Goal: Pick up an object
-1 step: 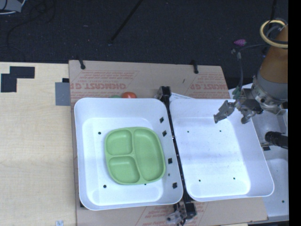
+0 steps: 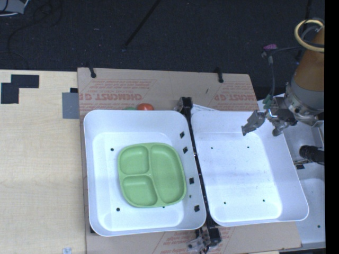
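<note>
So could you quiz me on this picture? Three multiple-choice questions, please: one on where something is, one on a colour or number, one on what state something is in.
1. Where does the green plate lie?
A. in the left bin
B. in the right bin
C. on the wooden bench

2. How many compartments does the plate have?
A. two
B. three
C. five

3. Where is the gripper now?
A. pressed down on the plate
B. over the right bin's far right corner, away from the plate
C. over the left bin

Answers:
1. A, the plate sits inside the left bin.
2. B, ridges divide it into three sections.
3. B, it hangs over the corner of the right bin, far from the plate.
</note>
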